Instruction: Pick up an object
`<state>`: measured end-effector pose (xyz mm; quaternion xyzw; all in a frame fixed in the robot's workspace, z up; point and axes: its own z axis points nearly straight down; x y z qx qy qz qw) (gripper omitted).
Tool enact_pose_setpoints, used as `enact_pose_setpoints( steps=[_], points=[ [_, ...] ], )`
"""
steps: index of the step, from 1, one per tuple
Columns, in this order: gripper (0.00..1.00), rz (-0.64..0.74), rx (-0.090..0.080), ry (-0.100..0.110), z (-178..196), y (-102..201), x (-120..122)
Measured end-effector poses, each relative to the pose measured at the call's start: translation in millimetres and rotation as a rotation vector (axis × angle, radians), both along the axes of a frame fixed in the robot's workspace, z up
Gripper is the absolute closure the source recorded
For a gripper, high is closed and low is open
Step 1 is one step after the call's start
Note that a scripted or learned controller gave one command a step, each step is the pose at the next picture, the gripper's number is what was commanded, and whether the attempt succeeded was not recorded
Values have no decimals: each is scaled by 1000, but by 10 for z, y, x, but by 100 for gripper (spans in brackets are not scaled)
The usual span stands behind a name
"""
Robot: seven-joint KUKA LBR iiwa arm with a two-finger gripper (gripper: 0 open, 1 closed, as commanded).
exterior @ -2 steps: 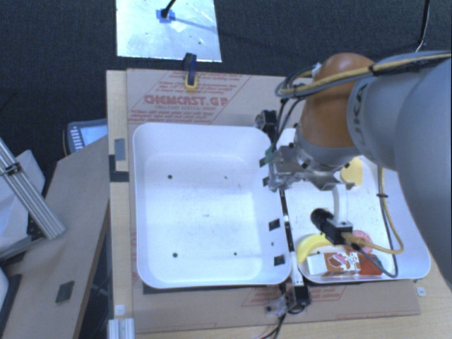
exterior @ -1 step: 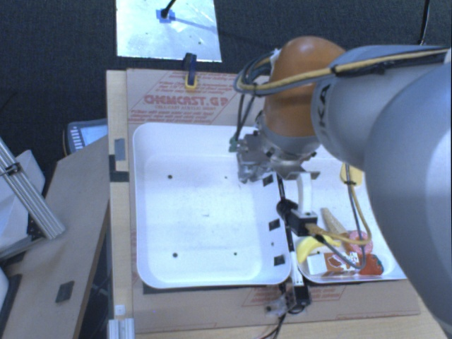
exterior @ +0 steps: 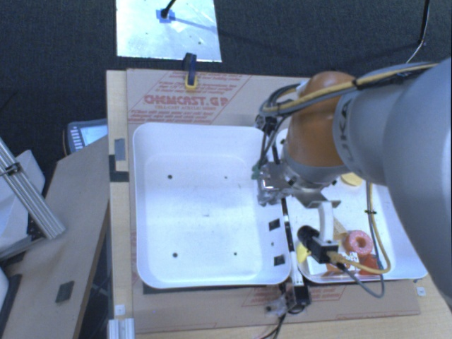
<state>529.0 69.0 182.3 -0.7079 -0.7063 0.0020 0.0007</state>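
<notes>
Partly hidden objects: a pink ring (exterior: 360, 242) lay at the near end of the right bin (exterior: 408, 256), touching or just beside an orange-red item (exterior: 357, 261); a yellow piece (exterior: 351, 181) showed farther back in the same bin, at the edge of the arm's outline.
Contact: no object was seen in the tool's grasp; all three rested on the bin floor.
Gripper (exterior: 272, 186): it sat over the seam between the two bins, to the left of the objects and apart from the pink ring. The wrist hid its working end, so whether it was open or closed, or had hold of anything, could not be told.
Arm (exterior: 395, 133): grey, with an orange band, it reached in from the right and covered most of the right bin.
Left bin (exterior: 205, 203): white, with a bare floor.
Base: both bins sat on a printed cardboard sheet (exterior: 187, 99).
Progress: judged as not yet done; nothing looked lifted. Reaching an object, closing on it and raising it all seemed left to do.
</notes>
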Motion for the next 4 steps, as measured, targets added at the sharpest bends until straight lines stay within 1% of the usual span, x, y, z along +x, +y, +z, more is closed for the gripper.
enact_pose_setpoints(
  steps=[1,2,3,4],
  points=[
    [100,-3,1,-3,19,-642,-297],
    [100,7,0,-15,372,-737,471],
    [0,7,2,-6,346,-729,434],
    [100,12,2,-9,456,-729,443]
  ],
)
